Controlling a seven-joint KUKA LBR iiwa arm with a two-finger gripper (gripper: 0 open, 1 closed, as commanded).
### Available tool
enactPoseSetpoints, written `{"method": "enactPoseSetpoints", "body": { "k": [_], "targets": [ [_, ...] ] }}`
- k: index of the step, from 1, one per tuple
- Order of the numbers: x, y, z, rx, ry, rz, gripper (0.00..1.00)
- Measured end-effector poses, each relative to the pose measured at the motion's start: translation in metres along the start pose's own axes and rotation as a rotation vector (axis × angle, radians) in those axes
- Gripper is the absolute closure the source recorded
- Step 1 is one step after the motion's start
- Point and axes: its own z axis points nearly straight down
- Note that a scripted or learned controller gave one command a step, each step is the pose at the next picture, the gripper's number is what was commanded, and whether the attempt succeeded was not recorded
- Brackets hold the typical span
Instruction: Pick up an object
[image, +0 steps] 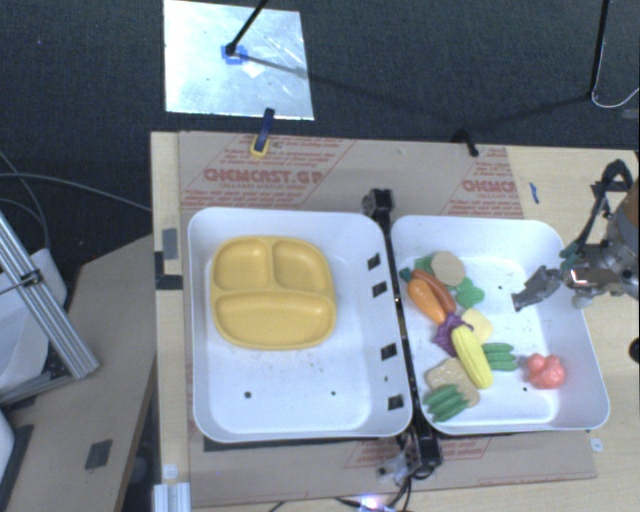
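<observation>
The right white bin (520, 245) holds a heap of toy food along its left side: an orange carrot (430, 296), a yellow corn cob (472, 356), a tan round piece (447, 267), green pea pods (446, 402) and a red-pink piece (546, 370) lying apart near the right wall. My gripper (534, 288) reaches in from the right, over the bin's bare right half, apart from all the toys. Nothing shows between its dark fingers.
The left white bin (290, 400) holds a yellow divided plate (272, 292). Black clips (379, 290) run along the divider between the bins. A cable and wrist hardware (605, 250) hang at the right edge. A silver sheet (238, 60) lies on the floor behind.
</observation>
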Motion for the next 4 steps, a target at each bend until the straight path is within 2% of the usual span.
{"method": "enactPoseSetpoints", "body": {
  "k": [1, 2, 3, 4],
  "targets": [
    [-0.004, -0.019, 0.155, 0.015, 0.004, 0.004, 0.00],
    [0.008, 0.064, 0.192, -0.004, -0.001, -0.005, 0.00],
    [0.007, 0.061, 0.180, -0.002, 0.000, -0.001, 1.00],
    [0.065, 0.061, 0.194, 0.002, 0.002, -0.005, 1.00]
  ]
}}
